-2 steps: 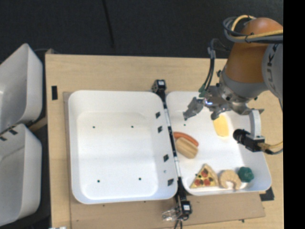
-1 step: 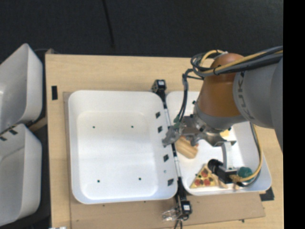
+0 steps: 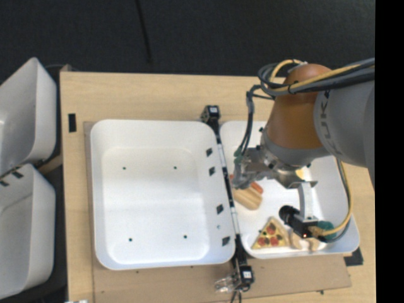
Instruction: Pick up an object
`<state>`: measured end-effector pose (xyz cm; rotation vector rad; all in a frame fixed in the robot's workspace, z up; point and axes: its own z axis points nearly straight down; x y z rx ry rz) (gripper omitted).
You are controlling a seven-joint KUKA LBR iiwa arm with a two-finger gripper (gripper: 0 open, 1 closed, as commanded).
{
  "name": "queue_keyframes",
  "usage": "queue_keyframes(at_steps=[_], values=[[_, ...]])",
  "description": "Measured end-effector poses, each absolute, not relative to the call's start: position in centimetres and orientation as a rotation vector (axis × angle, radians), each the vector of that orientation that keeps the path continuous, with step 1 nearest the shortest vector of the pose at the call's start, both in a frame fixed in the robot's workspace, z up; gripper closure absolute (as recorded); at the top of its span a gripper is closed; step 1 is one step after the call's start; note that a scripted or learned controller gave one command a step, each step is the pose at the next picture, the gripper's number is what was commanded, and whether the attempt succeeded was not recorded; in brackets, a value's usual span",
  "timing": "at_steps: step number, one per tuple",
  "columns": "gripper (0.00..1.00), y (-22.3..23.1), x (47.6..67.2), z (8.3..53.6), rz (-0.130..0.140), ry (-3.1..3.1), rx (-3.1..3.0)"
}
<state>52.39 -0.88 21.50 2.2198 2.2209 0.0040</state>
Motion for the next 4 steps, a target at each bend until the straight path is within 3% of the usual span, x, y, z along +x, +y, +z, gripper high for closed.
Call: queue_keyframes(at_steps=[4], values=[[1.00,-1.1,52.8,25.7,0.016,2.224,2.210]])
